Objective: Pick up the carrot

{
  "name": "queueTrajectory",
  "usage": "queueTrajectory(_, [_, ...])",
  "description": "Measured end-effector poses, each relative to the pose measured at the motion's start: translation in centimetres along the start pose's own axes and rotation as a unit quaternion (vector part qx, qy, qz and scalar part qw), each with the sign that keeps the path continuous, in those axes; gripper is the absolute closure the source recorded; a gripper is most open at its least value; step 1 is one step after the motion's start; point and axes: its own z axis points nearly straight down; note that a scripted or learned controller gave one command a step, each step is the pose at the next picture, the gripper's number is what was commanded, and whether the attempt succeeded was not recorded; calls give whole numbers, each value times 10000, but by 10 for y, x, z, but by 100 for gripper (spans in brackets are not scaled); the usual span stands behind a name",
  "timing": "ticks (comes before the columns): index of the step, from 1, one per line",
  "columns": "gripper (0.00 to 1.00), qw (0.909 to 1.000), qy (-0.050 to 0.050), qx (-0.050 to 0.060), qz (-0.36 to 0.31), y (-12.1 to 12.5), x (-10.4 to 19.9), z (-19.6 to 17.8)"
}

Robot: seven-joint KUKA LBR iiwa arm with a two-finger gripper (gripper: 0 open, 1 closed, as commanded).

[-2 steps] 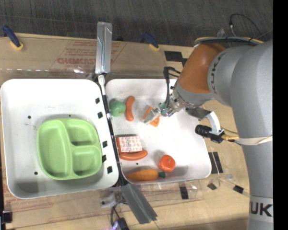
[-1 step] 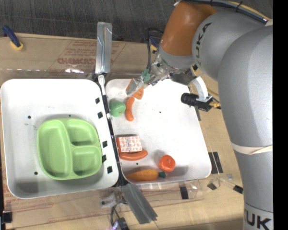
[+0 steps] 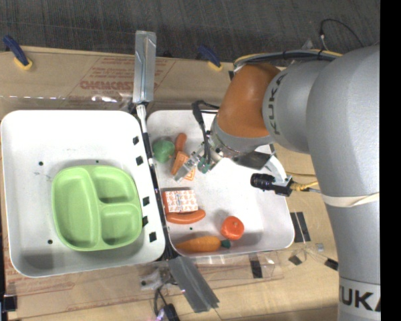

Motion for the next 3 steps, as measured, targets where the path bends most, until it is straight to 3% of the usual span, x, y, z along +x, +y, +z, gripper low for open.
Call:
queueTrajectory(1, [100, 9921, 5, 6, 1254, 90, 39, -98])
queueTrajectory(2, [100, 9937, -3, 4, -1121, 66, 62, -195])
queueTrajectory(3, [100, 9980, 24, 39, 623, 65, 101, -135])
